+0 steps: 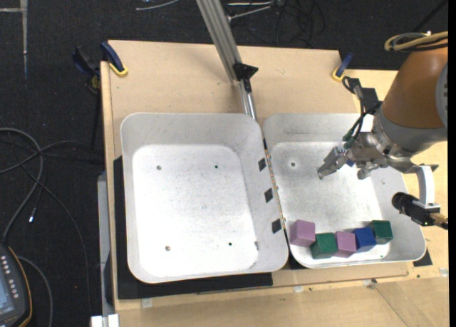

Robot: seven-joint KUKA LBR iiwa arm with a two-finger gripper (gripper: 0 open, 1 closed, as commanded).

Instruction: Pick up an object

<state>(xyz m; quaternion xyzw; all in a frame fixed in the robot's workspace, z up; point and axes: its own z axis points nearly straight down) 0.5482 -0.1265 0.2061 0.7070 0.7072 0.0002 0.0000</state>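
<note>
Several small blocks lie in a row along the near edge of the right bin [313,133]: a purple block [303,232], a dark green block [325,245], a second purple block [345,241], a blue block [365,237] and a green block [382,231]. My gripper [343,163] hangs over the middle of the right bin, above and behind the blocks, pointing left. Its two grey fingers [328,166] stand apart with nothing between them.
The left bin [142,130] lies beside the right one on the wooden bench. A metal pole [221,26] slants in from the top toward the gap between the bins. Clamps sit at the bench's far corners. Cables lie on the dark floor at left.
</note>
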